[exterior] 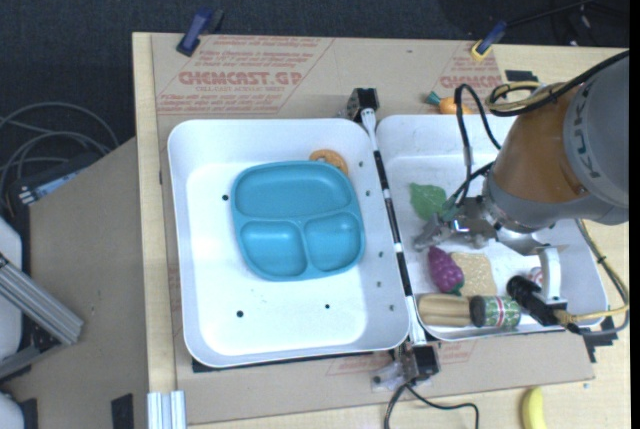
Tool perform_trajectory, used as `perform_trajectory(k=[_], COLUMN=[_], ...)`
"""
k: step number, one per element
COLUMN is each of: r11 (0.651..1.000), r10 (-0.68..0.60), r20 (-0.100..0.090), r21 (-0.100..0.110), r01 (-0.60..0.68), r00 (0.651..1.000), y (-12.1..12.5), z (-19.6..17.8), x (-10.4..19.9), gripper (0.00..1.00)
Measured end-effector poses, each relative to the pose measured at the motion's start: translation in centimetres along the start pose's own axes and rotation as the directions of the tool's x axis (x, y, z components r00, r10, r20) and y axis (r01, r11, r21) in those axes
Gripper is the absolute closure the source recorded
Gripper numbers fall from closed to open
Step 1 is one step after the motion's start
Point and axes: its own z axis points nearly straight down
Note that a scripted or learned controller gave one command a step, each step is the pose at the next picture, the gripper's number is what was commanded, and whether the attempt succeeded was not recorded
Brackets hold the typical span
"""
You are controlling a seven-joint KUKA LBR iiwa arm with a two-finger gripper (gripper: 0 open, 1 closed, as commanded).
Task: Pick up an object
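Observation:
My gripper reaches into the right bin from the right, at the end of the grey arm with its orange band. It sits low between a green leafy thing just behind it and a purple thing just in front of it. Nothing shows in its grasp. A tan square piece lies beside the purple thing. Along the bin's front wall lies a tan and green bottle on its side.
The left bin holds a blue divided tray with an orange-brown ring behind it. Clips sit on the cardboard at the back. A yellow thing lies at the bench's front right.

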Motion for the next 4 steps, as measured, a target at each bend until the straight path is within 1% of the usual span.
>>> perform_trajectory(k=[1, 2, 3, 4], r11=[1.0, 1.0, 1.0, 1.0], r10=[-0.001, 0.0, -0.001, -0.001], r20=[0.0, 0.002, 0.0, 0.001], r21=[0.0, -0.004, -0.001, -0.002], r01=[0.001, 0.0, 0.001, 0.001], r00=[1.0, 1.0, 1.0, 1.0], y=[-4.7, -2.7, -2.0, -2.0], z=[0.0, -4.8, 0.0, -1.0], x=[0.3, -6.2, -2.6, -2.6], gripper=[0.0, 0.0, 0.0, 1.0])
